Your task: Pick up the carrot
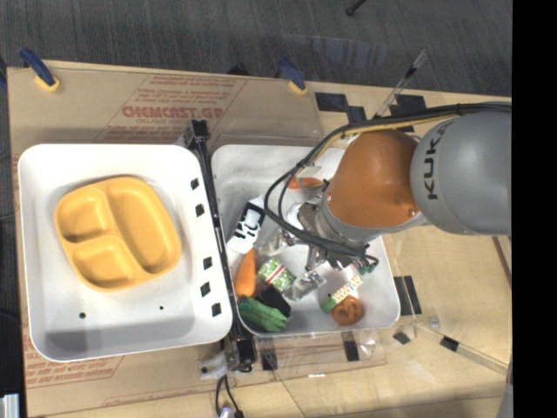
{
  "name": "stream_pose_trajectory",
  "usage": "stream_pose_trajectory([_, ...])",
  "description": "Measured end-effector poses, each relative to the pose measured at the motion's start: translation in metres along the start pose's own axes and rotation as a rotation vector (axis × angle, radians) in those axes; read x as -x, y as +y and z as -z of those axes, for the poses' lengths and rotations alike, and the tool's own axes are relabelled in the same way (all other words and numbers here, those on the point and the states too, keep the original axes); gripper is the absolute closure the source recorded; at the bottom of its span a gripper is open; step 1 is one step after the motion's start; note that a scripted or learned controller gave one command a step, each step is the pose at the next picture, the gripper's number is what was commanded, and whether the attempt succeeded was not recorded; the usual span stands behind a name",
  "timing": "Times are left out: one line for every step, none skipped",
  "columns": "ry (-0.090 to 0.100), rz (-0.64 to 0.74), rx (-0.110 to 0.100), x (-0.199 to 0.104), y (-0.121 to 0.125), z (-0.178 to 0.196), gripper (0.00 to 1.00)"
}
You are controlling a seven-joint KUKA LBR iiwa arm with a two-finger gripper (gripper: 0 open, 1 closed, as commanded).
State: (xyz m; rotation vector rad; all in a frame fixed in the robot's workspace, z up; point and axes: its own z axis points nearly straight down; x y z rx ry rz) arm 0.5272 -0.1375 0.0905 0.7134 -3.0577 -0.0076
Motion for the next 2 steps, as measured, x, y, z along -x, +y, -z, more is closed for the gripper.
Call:
stream_pose_trajectory([-0.007, 0.188, -0.011, 0.019, -0.033, 0.091, 0.00])
stream_pose_trajectory([-0.011, 0.414, -0.012, 0.002, 0.043, 0.005, 0.00])
